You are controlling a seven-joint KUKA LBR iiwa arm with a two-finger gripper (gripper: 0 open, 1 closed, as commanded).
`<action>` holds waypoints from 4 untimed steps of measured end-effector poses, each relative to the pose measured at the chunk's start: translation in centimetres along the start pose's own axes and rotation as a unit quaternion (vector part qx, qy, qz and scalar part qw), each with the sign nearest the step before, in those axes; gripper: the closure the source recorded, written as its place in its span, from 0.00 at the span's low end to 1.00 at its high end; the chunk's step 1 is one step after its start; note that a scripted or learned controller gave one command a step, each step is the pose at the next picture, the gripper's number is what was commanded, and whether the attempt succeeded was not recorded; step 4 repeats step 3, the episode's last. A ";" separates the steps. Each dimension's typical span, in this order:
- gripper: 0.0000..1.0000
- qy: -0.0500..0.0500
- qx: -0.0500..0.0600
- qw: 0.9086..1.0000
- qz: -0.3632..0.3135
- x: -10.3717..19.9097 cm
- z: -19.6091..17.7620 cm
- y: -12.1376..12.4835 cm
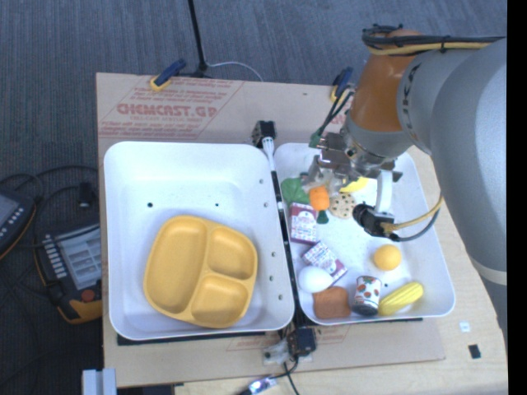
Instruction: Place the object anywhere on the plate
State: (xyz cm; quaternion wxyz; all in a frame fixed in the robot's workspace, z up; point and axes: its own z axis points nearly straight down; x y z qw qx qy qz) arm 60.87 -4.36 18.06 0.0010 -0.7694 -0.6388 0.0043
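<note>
Yellow plate [200,270] fills left bin's [132,188] front, open floor behind.

Just under the gripper [329,189] sit a green leafy piece [293,191] and an orange carrot [319,197], with a pale yellow cheese wedge [352,186] dotted with holes and a dark brown cookie [341,206] beside them. Further below lie two purple-and-white cartons [303,223], a white egg [313,280], a reddish-brown lump [332,303], a can [367,295] patterned red, white and dark, a yellow corn cob [400,297] and an orange-yellow ball [387,257]. Off to the gripper's left, across the white bins [132,171], the plate [200,270] is plain mustard yellow with three compartments, and the arm [436,97] is grey with an orange band.
</note>
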 end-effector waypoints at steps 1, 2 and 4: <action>0.00 0.000 0.000 1.000 0.000 0.0 0.0 0.0; 0.00 0.001 0.000 0.994 -0.111 0.8 0.0 0.1; 0.00 0.001 0.000 0.979 -0.205 2.1 0.0 -3.1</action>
